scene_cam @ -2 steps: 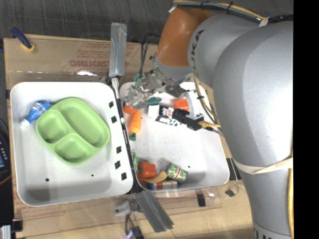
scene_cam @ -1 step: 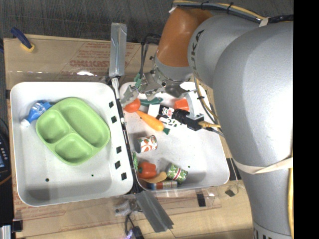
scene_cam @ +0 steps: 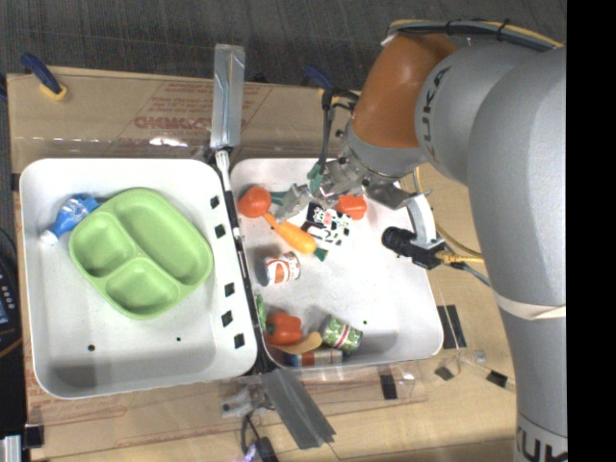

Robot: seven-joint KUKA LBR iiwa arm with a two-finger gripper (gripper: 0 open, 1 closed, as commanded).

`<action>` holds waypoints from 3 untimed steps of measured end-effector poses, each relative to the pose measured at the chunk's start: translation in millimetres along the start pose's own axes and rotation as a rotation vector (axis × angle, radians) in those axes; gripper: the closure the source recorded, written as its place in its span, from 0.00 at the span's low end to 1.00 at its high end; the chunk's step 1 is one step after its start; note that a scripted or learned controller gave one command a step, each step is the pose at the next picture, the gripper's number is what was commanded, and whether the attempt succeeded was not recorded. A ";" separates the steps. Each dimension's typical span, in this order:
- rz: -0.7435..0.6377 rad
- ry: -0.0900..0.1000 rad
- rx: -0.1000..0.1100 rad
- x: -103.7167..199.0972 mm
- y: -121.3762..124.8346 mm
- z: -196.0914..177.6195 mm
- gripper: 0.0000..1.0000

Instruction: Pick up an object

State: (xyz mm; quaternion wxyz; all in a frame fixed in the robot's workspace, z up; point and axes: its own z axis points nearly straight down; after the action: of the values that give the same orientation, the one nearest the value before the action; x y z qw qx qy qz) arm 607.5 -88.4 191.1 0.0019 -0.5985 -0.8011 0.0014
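Gripper [scene_cam: 324, 189] hangs low over toys near the right bin's [scene_cam: 414, 301] far edge; grip unclear, nothing visibly lifted, pick undone.

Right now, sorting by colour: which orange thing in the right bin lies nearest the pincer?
The small orange piece beside the pincer; the orange ball and carrot lie farther left.

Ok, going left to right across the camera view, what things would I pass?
Blue object → green divided plate → orange ball → black-and-white cow toy → gripper under the arm's orange band.
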 end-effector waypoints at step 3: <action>-0.095 -0.002 -0.005 21.7 30.3 -2.4 1.00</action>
State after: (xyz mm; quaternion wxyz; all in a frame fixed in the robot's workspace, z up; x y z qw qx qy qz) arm 630.3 -59.0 193.4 -0.0004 -0.5596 -0.8288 -0.0002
